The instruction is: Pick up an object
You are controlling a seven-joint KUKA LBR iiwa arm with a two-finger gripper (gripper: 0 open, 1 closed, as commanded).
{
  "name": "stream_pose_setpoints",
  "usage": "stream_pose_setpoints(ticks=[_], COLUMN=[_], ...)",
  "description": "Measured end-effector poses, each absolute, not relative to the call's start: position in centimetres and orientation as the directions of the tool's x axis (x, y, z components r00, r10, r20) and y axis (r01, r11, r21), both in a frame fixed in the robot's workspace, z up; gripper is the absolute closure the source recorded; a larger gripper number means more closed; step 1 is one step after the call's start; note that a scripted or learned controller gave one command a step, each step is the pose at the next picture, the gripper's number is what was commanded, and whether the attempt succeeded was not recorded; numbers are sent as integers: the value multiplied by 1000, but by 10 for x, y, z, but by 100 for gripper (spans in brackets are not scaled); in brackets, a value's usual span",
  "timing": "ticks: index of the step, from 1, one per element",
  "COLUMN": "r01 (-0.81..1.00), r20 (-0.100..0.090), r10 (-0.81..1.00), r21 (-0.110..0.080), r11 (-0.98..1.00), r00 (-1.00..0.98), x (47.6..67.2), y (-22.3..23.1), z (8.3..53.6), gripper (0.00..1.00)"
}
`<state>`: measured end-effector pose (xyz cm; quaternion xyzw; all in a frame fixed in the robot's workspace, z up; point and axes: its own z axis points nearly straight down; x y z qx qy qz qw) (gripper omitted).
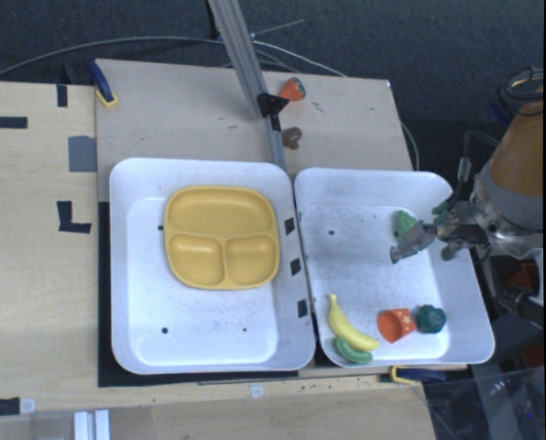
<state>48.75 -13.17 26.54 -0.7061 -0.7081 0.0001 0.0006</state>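
Green toy [404, 221] beside pincer [409, 246]; whether it's spread, can't tell; banana [348, 325] well apart.

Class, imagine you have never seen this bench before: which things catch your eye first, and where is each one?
The yellow divided plate stands out first, lying alone in the left bin. Next come the bright toys along the near edge of the right bin: a banana, an orange cup and a dark green piece. The gripper hangs over that bin's right side, beside a small green object.
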Motion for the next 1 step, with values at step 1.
stream_pose_setpoints(ticks=[1], r01=[1000], r20=[1], r10=[1000], r21=[-1], r11=[3], r00=[-3], x=[487], y=[-132], z=[265], gripper=[0])
